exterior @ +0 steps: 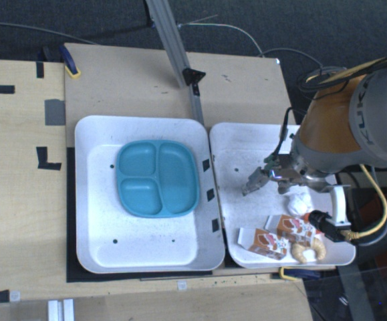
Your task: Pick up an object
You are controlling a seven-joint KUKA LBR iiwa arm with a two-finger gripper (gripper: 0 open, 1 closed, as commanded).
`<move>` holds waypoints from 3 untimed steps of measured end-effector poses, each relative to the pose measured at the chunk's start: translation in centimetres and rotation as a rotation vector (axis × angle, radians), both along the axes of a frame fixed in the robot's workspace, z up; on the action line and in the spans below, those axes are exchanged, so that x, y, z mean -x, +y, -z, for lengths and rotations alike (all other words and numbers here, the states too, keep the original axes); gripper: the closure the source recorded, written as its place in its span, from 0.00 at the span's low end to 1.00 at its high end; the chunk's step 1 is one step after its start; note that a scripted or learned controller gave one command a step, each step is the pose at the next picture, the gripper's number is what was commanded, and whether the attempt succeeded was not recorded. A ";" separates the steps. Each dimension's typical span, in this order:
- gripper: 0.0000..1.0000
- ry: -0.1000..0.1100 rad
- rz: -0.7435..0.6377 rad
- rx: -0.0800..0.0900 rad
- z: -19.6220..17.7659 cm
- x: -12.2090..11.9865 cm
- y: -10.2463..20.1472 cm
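Observation:
My gripper (254, 181) hangs over the right bin (236, 146), above bare floor near the bin's middle, with nothing seen in it. The loose objects lie in that bin's near right corner. A white crumpled lump (299, 202) sits just right of the gripper, partly under the wrist. Below it are a red-and-brown packet (295, 227), a second brown packet (265, 242) and a tan pastry-like piece (310, 250).
The left bin (93, 179) holds a teal divided plate (158, 178). A grey metal post (173, 39) slants in from the top toward the ridge between the bins. The arm's orange band (330, 122) covers the right bin's far right side.

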State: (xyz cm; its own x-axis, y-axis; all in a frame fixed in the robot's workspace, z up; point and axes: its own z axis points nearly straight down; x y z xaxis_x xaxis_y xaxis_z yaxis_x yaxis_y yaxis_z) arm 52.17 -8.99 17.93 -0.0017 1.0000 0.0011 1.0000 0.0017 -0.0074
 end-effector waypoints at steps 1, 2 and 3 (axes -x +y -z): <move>0.00 0.000 0.001 0.000 4.6 0.5 -0.5; 1.00 -0.003 0.000 0.000 3.4 0.4 -0.4; 1.00 -0.011 0.001 0.002 -2.7 1.0 -0.5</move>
State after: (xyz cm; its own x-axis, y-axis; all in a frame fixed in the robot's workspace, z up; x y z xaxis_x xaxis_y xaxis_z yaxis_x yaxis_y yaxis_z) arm 51.22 -9.51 20.65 -0.0009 1.0000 -0.0007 1.0000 0.0009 0.0039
